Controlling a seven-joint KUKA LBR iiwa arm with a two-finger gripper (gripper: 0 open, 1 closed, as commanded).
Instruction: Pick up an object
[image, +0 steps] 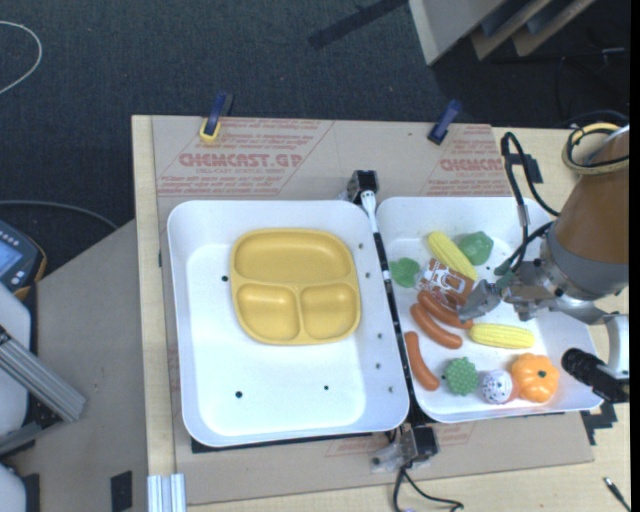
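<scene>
Partly hidden under the pincer (487, 297), a soup can (446, 281).

Floor: you see dark carpet (120, 60).
Bench: you see a pale wood top (150, 300), protective paper sheet (300, 155) clamped on.

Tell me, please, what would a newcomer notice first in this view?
Probably the yellow divided plate, alone in the left bin. Next, the bright toy food crowding the right bin: corn cobs, sausages, an orange pumpkin. The gripper hangs over that pile.
</scene>
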